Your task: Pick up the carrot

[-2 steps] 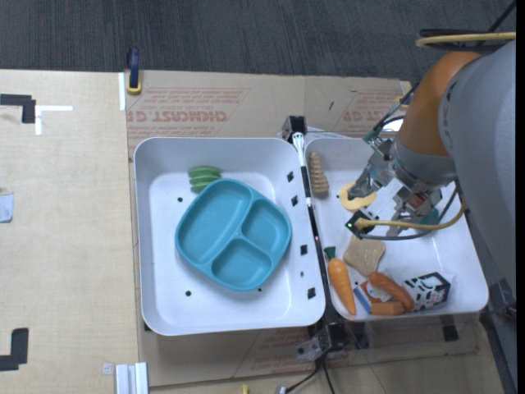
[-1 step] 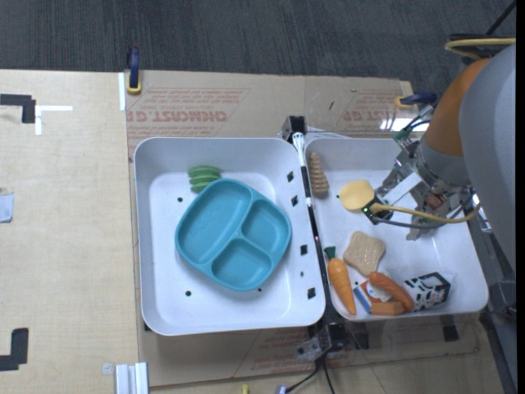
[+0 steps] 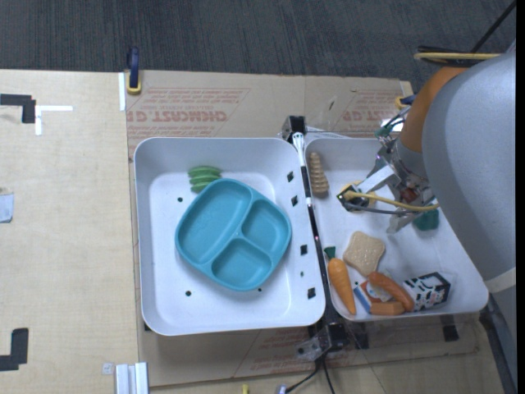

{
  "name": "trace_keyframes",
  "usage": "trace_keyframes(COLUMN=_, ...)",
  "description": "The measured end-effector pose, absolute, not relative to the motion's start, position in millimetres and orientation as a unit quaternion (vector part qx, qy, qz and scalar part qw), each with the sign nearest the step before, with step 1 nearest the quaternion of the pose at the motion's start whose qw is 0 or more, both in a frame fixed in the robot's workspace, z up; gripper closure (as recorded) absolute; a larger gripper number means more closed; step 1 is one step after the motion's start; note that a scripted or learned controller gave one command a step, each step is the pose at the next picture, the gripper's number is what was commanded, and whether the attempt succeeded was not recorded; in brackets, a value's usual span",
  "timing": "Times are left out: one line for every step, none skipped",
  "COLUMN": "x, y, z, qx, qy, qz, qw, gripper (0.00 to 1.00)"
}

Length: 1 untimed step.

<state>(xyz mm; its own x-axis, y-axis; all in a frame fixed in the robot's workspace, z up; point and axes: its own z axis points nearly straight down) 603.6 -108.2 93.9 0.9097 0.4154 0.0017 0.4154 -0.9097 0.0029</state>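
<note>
- While the carrot [image 3: 340,286] lies in the near left corner of the right bin [image 3: 459,257], along its left wall and just beside the bread slice [image 3: 363,253], the step in hand looks like the approach.
- The gripper [image 3: 395,197] hangs over the bin's far half, well apart from the carrot. The next move calls for travel to that corner, lining up across the carrot, then descending.
- The grey arm [image 3: 480,162] hides the bin's right side, and I cannot tell whether the gripper is apart or together.
</note>
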Motion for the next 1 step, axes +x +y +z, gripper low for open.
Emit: trace_keyframes(x=612.6, y=-58.4, z=216.0, qx=0.995, qy=0.103, qz=-0.0017, qw=0.0, gripper=0.0)
